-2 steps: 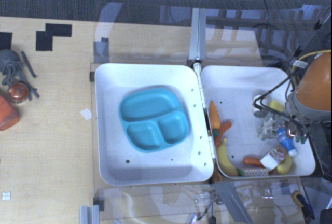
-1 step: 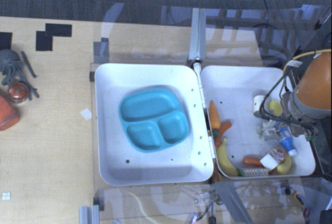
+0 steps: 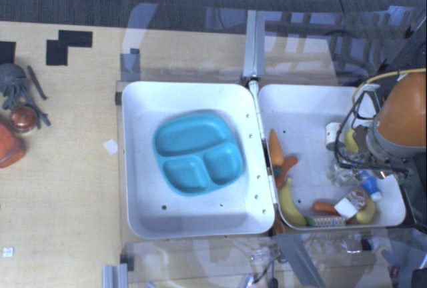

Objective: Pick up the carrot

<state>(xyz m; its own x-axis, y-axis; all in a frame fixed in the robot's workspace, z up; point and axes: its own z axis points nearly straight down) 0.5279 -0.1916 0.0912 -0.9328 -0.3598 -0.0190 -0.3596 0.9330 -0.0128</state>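
The carrot [image 3: 275,147] is a slim orange piece lying lengthwise along the left wall of the right bin [image 3: 303,110]. A shorter red-orange piece [image 3: 288,165] lies against its lower end. The arm's orange band [image 3: 402,115] hangs over the bin's right side. Below it, the gripper [image 3: 347,172] is low over the clutter at the bin's lower right, well to the right of the carrot and apart from it. Cables and the wrist hide much of the gripper.
A yellow banana [image 3: 291,204], a red sausage-shaped item [image 3: 325,207], a small bottle [image 3: 361,192] and another yellow piece [image 3: 366,213] crowd the right bin's front. The left bin [image 3: 140,200] holds a blue divided plate [image 3: 198,153]. Toys [image 3: 20,113] lie on the bench at far left.
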